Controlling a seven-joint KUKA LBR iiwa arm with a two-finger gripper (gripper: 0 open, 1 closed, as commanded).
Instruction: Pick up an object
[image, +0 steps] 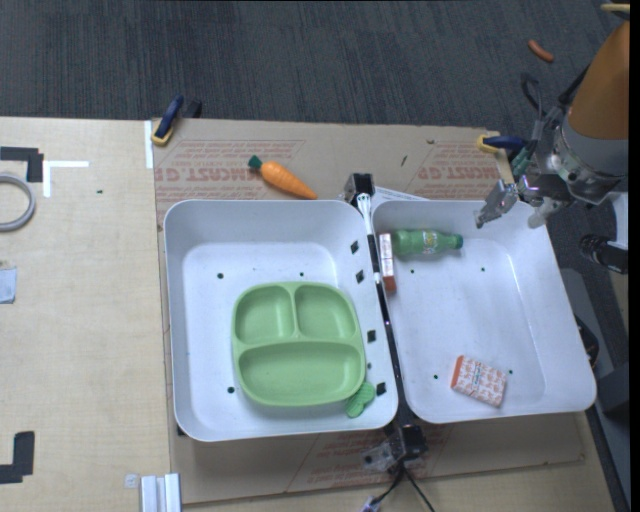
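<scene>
Since nothing is lifted yet, I read this moment as the approach before the grasp.

Gripper: the gripper hangs over the far right corner of the right bin; its fingers look a little apart with nothing between them, so I call it narrowly open and not holding.

Bottle: the green bottle lies on its side near the far left corner of the right bin, cap toward the gripper. It is the nearest thing, and I judge it the likely target.

Packet: an orange and white packet lies flat near the near right corner of the same bin, well apart from the bottle.

Step in hand: I would bring the fingers across the bottle's body, not along it, and close at the middle. A round thing lying down may roll, so the descent should be straight and slow.

Left bin: the left bin holds a green tray with three compartments; a small green piece touches the tray's near right corner.

Surface: both bins rest on a cardboard sheet on the bench. A carrot lies on the cardboard behind the left bin.

Room: the floor beyond the bench's far edge is dark.
</scene>
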